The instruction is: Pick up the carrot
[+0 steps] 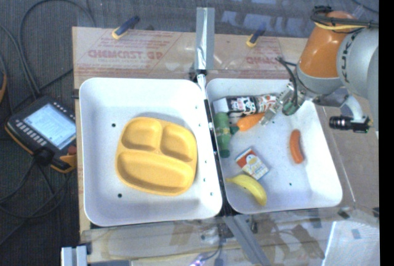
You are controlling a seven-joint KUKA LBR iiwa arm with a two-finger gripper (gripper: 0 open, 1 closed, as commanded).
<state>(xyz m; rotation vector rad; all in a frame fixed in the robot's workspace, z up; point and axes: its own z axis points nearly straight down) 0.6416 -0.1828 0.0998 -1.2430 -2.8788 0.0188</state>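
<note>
1. Nearest you, the banana [249,187] lies at the front of the right bin [326,194], with a small red-and-white box [252,163] just behind it.
2. Beside them, in the left bin [98,197], sits a yellow tray [157,155], well apart from the job.
3. Further back, a sausage [297,146] lies alone toward the right wall.
4. Next, your carrot [250,122] rests near the bin's back left, tilted, its leafy end against a green item [222,132], with a carton [252,103] just behind.
5. Just beside the carrot's thin tip you see the gripper [278,106]; the jaws' state you cannot tell, and nothing shows between them.
6. By my reading, this is the approach, with no grasp made. Your next move calls for centring over the carrot's body and closing across its width, clear of the carton.
</note>
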